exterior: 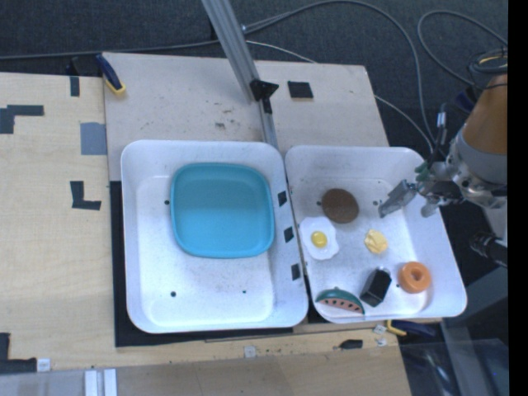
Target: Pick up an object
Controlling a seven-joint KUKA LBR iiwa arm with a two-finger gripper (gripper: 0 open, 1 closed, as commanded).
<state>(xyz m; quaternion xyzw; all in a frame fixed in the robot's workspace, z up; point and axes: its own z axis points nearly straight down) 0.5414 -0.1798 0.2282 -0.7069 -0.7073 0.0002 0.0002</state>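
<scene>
Pale counter (49, 221) carries two white bins; right bin (433, 246) holds a brown disc (339, 205), fried egg (319, 240), and orange ring (414, 276). Above its right rim, the pincer (410, 200) spreads wide, holding nothing; the arm is cut off at the right.

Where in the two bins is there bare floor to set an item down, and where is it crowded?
Left bin: bare strip below the blue plate, toward the near wall. Right bin: open floor above the brown disc, though the gripper hangs at its right. Crowded: near end, with fried egg, yellow piece, watermelon slice, black block, donut.
</scene>
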